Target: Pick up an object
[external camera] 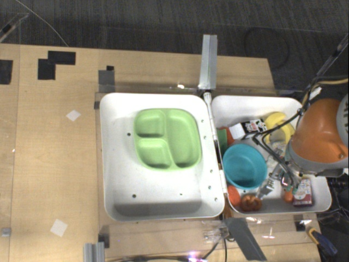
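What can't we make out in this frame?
- Pincer, camera view: small and tangled with cables; open or shut is unclear.
- Yellow object: partly behind cables and the arm; identity unclear.
- Small items below the blue bowl: too small, partly hidden by it.
- Right bin: right side covered by the arm.

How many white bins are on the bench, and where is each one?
2. The left bin holds a green divided tray. The right bin, touching it along the middle, holds a blue bowl and smaller items; the arm hides part of it.
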Tool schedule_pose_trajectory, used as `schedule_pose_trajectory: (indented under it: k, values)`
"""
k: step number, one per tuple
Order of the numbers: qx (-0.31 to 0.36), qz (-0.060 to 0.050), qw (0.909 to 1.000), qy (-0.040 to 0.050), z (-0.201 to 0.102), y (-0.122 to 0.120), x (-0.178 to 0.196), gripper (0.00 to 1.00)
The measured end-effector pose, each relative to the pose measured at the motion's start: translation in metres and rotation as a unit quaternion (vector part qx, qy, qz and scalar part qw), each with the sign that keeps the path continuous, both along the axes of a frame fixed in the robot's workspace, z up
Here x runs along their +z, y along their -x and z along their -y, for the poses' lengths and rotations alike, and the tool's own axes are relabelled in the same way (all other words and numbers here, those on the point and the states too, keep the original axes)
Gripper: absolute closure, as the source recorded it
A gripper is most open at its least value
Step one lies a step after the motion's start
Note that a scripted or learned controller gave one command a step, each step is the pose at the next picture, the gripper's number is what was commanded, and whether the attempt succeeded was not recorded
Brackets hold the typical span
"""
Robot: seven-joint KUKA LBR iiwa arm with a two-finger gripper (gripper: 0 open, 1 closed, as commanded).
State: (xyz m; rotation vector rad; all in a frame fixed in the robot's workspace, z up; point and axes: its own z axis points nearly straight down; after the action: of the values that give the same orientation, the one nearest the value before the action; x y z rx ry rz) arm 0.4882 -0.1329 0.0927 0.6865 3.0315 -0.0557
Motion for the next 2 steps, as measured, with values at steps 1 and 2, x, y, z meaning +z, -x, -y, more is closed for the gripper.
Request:
schedule_pose_trajectory:
  k: [1, 2]
  values:
    - [0.01, 0.002, 1.0, 0.0018, -0.0003, -0.0009, 0.0005, 0.0]
    - [-0.057, 0.003, 0.9983, 0.0013, -0.0079, 0.0002, 0.0005, 0.0]
